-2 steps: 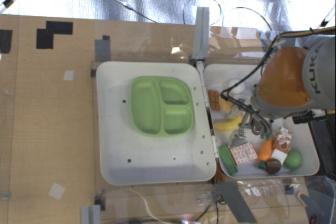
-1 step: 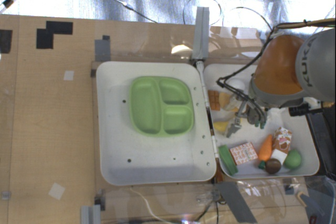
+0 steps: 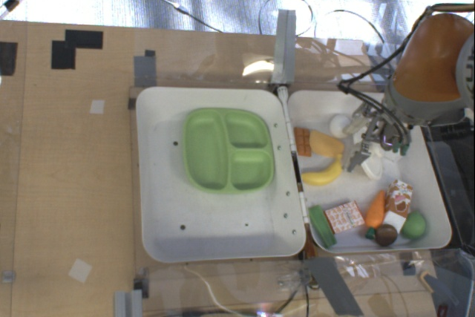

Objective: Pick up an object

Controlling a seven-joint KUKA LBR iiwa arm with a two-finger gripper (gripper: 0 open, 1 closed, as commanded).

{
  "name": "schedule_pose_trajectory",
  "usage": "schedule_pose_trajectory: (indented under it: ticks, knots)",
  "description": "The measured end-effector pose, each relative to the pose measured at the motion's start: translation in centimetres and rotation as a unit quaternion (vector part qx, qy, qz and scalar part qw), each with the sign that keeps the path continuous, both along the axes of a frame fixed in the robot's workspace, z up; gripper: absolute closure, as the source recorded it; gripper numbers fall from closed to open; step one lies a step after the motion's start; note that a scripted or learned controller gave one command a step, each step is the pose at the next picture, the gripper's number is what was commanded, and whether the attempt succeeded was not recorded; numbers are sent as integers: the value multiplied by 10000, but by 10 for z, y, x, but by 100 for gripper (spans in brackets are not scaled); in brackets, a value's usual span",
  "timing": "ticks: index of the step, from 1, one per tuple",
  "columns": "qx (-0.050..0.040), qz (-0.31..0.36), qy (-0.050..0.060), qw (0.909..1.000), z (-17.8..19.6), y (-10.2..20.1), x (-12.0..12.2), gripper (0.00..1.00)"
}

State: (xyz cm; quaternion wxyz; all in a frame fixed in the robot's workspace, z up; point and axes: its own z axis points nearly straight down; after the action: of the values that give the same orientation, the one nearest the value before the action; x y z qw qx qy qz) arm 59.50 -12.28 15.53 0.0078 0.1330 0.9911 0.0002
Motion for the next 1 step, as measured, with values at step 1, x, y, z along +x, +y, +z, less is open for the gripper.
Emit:
schedule_pose_trajectory:
  ticks: [1]
  knots:
    - [-34,711,-110,9974,-53,40,18,0]
